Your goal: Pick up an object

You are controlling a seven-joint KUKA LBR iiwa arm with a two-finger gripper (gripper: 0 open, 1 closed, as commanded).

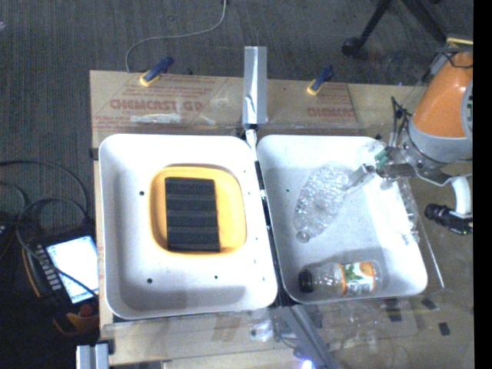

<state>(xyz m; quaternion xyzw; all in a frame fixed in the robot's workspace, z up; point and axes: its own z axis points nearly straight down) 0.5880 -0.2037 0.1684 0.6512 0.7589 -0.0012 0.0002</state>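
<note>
Bins side by side on the table, and we're looking down at a slant. Left bin (pixel 123 229) carries a yellow tray (pixel 234 206) with a black ribbed block (pixel 192 214) sitting in it, square in the middle. Right bin (pixel 400 271) is where the action is: a crumpled clear plastic bottle (pixel 319 198) lies at an angle across the middle, neck pointing up toward the far right corner, and a second bottle (pixel 346 277) with an orange-and-green label and dark cap lies on its side against the near wall.

Arm (pixel 446 110) reaches in from the right, orange band bright at the edge of the frame. End effector (pixel 382 164) sits low over the far right corner of the right bin, right at the neck end of the clear bottle, touching or very nearly so. Whether it's parted or closed, I cannot tell from this angle, and I can't see anything clearly gripped.

Behind the bins, a board with red lettering (pixel 154 106) is clamped down with two blue-and-yellow clamps (pixel 156 71), and a metal post (pixel 254 87) stands between the bins. A tablet (pixel 73 264) with cables lies on the floor at the left.
</note>
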